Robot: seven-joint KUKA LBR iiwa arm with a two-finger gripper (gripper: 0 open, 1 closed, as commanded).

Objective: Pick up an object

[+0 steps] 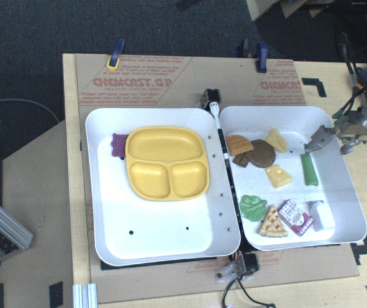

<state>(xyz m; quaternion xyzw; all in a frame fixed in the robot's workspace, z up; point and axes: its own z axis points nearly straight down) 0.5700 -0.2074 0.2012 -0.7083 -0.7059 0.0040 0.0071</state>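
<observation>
My gripper [332,144] hovers over the far right part of the right bin [353,197]. It is open, with nothing between its fingers. Just below its left finger [315,141] lies a green stick [309,169]. Further left in the same bin are a yellow cheese piece [275,140], a cheese wedge [278,176], a tan bread piece [238,144] and a dark brown disc [261,154]. Near the bin's front lie a green leaf [253,207], a pizza slice [273,222], a red and white packet [296,217] and a small pale item [317,213].
The left bin [106,236] holds a yellow divided plate [167,162] with a purple item [119,145] at its left edge. A ridge [222,172] where the two bins meet runs between them. Blue clamps [260,55] sit on the bench's far edge.
</observation>
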